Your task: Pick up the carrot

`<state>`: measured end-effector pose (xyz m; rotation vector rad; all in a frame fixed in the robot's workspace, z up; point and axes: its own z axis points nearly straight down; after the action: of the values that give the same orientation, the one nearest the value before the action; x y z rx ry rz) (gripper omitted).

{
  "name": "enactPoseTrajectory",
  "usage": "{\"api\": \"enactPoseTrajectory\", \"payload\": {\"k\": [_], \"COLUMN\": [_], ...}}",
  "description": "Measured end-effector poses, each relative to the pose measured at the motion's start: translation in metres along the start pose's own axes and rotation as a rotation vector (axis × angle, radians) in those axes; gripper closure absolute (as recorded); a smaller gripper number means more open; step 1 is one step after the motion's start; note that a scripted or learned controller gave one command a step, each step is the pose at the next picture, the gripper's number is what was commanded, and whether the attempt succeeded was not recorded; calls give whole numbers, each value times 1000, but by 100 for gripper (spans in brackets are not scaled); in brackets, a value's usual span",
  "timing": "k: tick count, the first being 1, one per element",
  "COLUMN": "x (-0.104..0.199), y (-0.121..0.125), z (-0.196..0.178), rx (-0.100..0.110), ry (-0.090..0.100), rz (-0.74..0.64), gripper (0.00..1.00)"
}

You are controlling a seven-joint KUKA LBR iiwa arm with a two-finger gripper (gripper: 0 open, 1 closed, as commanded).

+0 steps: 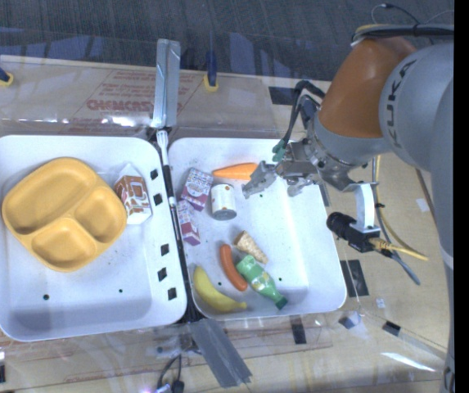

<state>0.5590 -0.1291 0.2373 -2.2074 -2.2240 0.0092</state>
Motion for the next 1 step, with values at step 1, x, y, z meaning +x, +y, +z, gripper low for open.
{"api": "enactPoseTrajectory", "payload": {"k": [1], "x": [-39], "y": [57], "z": [-56], "rx": [-5], "ry": [0], "rz": [83], "gripper": [0]}}
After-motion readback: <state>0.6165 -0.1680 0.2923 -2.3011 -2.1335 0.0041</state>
